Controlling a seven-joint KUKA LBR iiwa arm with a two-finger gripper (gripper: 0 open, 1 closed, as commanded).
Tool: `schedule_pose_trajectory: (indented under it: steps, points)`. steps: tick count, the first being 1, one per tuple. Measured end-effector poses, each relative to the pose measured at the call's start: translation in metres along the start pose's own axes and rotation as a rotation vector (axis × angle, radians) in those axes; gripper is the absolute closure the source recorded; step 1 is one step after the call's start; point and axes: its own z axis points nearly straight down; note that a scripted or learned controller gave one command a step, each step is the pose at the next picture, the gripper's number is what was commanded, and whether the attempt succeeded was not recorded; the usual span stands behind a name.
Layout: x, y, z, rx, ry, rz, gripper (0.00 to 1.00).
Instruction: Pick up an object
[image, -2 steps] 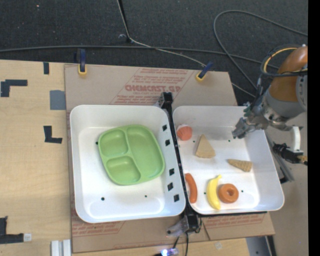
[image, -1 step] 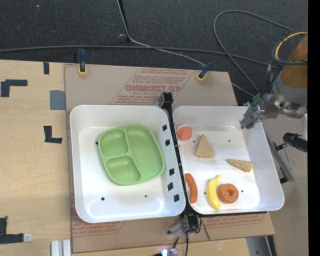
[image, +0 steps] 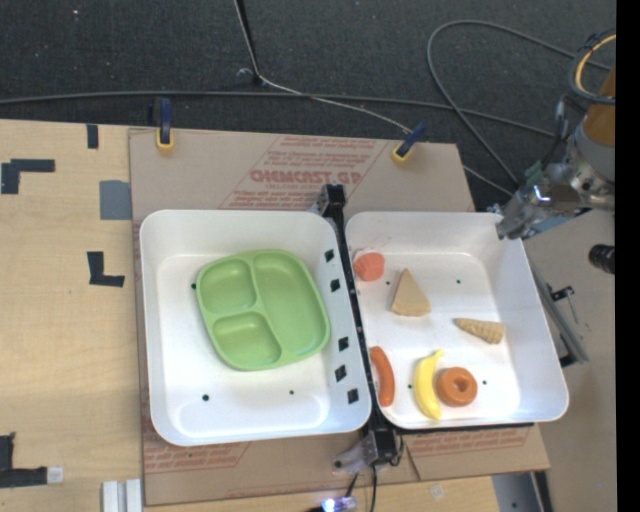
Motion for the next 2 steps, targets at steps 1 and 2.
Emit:
schedule_pose_trajectory:
  steps: [1, 2]
  points:
    - [0.046, -0.011, 0.013, 0.007, 0.003, -0.003, 1.0]
    - [0.1, -0.027, 0.005, 0.006, 0.003, -0.004, 1.0]
